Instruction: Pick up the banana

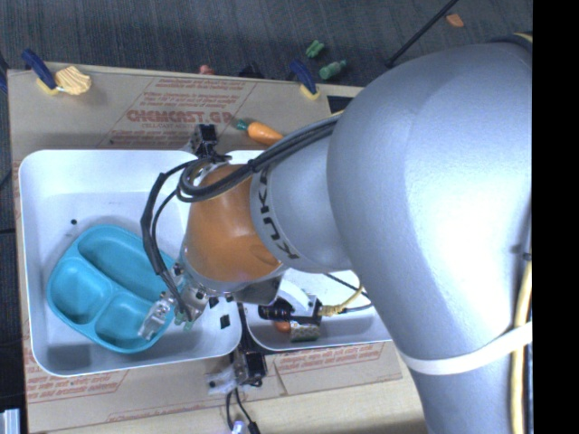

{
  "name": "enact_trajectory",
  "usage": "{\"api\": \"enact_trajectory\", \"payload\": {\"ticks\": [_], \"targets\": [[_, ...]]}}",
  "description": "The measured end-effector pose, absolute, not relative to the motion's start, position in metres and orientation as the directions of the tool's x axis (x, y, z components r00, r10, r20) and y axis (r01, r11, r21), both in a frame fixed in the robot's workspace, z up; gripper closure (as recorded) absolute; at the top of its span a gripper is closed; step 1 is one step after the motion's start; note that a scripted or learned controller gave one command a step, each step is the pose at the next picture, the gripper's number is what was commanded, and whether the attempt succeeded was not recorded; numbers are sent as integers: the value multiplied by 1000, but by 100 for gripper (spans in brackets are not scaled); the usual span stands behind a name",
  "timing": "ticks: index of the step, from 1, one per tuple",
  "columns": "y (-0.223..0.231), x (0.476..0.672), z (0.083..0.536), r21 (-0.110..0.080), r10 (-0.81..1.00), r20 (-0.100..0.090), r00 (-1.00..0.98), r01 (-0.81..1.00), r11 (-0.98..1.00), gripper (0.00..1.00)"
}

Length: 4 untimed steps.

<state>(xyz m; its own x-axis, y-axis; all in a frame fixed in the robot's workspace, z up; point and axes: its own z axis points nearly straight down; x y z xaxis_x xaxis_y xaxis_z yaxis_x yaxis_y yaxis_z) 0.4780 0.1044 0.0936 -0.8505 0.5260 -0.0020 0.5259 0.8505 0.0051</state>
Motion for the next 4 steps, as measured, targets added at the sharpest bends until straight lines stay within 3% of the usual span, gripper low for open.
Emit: {"api": "enact_trajectory", "payload": {"ticks": [1, 2, 3, 4], "targets": [[108, 477, 105, 4, 520, 9, -854, 520, 854, 100], [139, 483, 98, -3, 285, -17, -958, 286, 958, 100], [182, 531, 115, -18, 176, 8, -984, 176, 984, 100], [172, 517, 240, 0, 216, -2, -976, 216, 976, 100]]}}
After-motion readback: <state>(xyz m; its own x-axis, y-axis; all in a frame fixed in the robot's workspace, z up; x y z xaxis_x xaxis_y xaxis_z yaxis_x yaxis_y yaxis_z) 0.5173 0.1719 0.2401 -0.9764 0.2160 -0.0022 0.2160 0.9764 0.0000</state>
